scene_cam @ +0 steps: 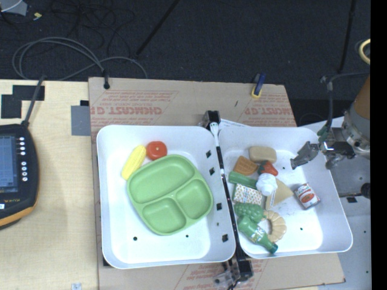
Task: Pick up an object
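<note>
Objects for picking lie heaped in the right white shallow plastic bin (338,237), mostly against its left wall. A small red-and-white can (306,196) lies on its side apart from the heap, toward the bin's right edge. In the heap, a tan rounded bread-like piece (262,154) sits nearest the far edge, a white ball-like object (266,183) lies in the middle, and a green plastic bottle (257,231) lies tilted near the bin's near edge.

The left white bin (115,234) holds a light green three-compartment plastic tray (169,193) in its middle. A yellow corn-shaped toy (133,162) and a red tomato-like toy (156,150) lie just beyond the tray, toward the bin's far left corner.

The grey end effector (304,154) hangs over the far right part of the right bin, above the can and apart from it. Whether its fingers stand wide or narrow I cannot tell; nothing shows between them.
</note>
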### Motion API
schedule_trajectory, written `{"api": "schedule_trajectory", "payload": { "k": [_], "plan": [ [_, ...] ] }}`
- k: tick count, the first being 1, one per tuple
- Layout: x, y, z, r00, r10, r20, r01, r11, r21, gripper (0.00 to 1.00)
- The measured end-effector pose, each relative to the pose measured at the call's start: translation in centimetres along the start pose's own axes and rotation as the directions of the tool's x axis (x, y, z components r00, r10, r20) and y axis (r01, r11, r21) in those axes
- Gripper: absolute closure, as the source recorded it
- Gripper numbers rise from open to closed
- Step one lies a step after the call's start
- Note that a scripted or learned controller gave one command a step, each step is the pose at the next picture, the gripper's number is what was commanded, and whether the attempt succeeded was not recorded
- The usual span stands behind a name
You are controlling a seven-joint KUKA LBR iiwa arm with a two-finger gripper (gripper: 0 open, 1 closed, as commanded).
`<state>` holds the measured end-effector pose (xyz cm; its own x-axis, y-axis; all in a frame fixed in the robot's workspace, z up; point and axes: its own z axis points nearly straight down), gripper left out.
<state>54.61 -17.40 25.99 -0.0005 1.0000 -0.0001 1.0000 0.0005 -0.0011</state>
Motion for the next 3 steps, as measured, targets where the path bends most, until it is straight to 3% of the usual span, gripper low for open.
{"api": "schedule_trajectory", "payload": {
  "k": [1,2,3],
  "plan": [
    [-0.1,0.0,-1.0,1.0,0.0,-0.001,0.0,1.0,0.001,1.0],
    [1.7,8.1,12.5,1.0,-0.001,-0.004,0.001,1.0,0.01,1.0],
    [-1.5,9.7,15.8,1.0,0.0,0.003,0.0,1.0,-0.008,1.0]
  ]
}}
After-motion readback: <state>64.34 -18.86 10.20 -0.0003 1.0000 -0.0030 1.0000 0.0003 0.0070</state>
